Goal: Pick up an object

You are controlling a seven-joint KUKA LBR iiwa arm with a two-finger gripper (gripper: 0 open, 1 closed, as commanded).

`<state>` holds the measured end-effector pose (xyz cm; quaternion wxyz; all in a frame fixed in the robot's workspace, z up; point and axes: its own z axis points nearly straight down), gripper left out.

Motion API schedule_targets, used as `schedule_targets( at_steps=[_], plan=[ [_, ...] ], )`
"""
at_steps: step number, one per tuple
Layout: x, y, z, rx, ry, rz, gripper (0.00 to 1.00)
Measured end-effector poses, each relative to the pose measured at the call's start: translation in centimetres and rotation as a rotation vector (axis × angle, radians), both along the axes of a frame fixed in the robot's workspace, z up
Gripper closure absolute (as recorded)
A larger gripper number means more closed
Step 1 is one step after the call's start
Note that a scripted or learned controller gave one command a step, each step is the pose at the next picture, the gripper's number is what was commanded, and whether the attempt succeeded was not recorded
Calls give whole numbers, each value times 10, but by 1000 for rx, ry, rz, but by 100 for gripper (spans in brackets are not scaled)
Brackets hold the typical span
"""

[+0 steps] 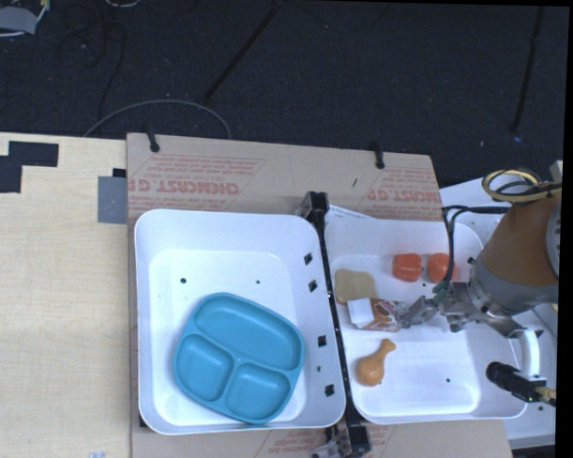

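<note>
Packet point(370, 314) in the right bin point(422, 392), centre-right of the frame, with the tool point(417, 312) at its right edge.
Whether the tool is open or closed cannot be told from here. A tan pad point(354, 285) lies just above the packet, an orange drumstick point(375, 364) below, two orange blocks point(408, 266) to the upper right. A blue tray point(238, 357) fills the left bin point(174, 238).

1. The arm point(522, 260) has a wide orange band with a rounded shape, and above it a small part of pale grey shell.
2. Below the band comes a grey wrist section.
3. The gripper point(417, 312) is made of dark grey metal, thin and with several small parts.
4. A yellow and black cable point(510, 181) makes a loop at the far side of the arm.
</note>
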<state>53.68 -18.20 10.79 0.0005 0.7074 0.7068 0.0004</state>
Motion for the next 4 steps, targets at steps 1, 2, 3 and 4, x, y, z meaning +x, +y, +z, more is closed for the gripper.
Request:
schedule_targets(
  at_steps=[1, 2, 3, 4],
  plan=[
    [0, -2, 11, -3, -2, -4, 100],
    [2, -1, 72, 0, 2, 3, 100],
    [-4, 4, 118, 0, 1, 3, 100],
    [-6, -7, 171, 0, 2, 3, 100]
  ],
)
